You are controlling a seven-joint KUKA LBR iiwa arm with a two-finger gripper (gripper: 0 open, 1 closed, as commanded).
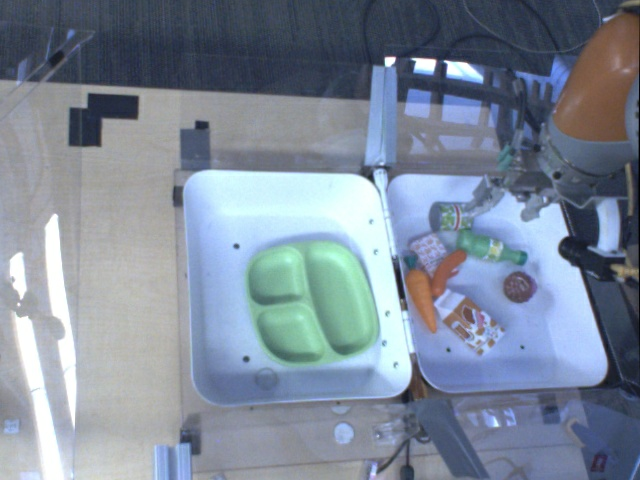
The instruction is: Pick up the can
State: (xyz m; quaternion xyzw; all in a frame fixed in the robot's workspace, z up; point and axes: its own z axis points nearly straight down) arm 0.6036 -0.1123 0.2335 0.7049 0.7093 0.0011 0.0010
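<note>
The can (450, 215) lies on its side near the back left of the right bin (560, 358); it has a silver end and a green and red label. My gripper (508, 201) hangs just to the right of it, over the back of the same bin, open. Its left finger (486, 195) reaches down close to the can's right end, and the other finger (531, 207) stands apart to the right. Nothing sits between the fingers.
Beside the can, the right bin also holds a green bottle (491, 248), two carrots (422, 299), a small patterned packet (428, 250), a snack packet (472, 326) and a dark red round lid (519, 287). A green divided tray (312, 299) lies in the left bin (215, 268).
</note>
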